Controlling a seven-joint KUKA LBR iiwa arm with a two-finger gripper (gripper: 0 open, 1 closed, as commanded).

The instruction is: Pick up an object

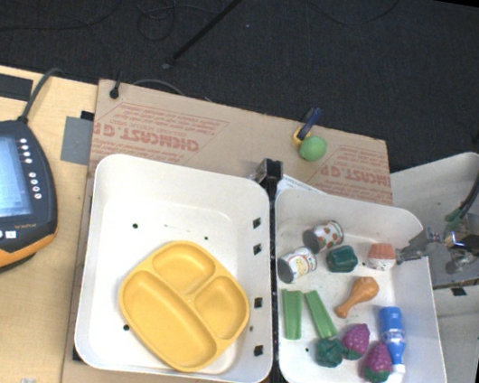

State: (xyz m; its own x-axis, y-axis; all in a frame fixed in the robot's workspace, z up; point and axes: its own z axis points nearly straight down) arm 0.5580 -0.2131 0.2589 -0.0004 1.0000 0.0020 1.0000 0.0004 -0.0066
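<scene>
- Gripper point(467, 243) hangs past the right bin's point(439, 308) right rim; its opening can't be told.
- Toy drumstick point(358, 295) lies mid-bin, close among cans and toy food; a descent could clip neighbours.

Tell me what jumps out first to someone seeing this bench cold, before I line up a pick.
The big yellow divided plate lies alone in the left bin. The right bin holds a cluster of small toys: two cans, green sticks, a chicken drumstick, a blue bottle and purple berries. A green ball sits on the cardboard behind the bins.
</scene>
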